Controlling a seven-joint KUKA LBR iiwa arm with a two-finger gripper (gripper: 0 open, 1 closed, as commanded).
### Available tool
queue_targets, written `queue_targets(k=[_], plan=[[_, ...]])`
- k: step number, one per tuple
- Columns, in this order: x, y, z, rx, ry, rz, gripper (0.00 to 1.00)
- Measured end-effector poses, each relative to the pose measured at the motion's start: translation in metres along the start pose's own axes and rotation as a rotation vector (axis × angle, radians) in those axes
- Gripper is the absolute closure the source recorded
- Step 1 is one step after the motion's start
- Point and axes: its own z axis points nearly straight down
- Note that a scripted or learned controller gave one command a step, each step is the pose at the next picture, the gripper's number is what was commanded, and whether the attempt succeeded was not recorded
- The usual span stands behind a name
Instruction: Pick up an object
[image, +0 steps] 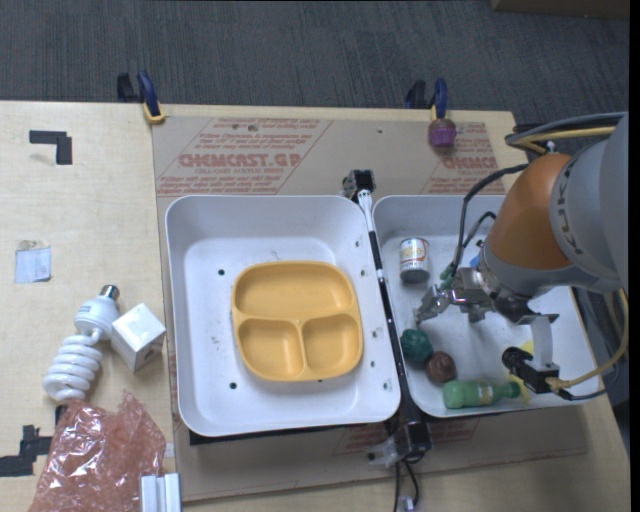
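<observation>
Objects for picking lie in the right bin (570, 330) under my gripper (447, 298): a small can (413, 258) just beyond it, a dark green ball (416, 346) and brown ball (441, 367) just below it, a green bottle (478, 393) further down. My fingers look slightly parted, with nothing between them. Away to the left sits a yellow tray (296, 320)

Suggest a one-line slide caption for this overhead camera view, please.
Gripper hovers in the right bin above a green ball; a yellow tray fills the left bin.
</observation>
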Motion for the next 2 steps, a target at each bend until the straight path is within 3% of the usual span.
queue_targets(k=[1,2], plan=[[0.003,-0.025,0.000,0.000,0.000,0.000,0.00],[-0.001,0.054,0.000,-0.001,-0.001,-0.003,0.00]])
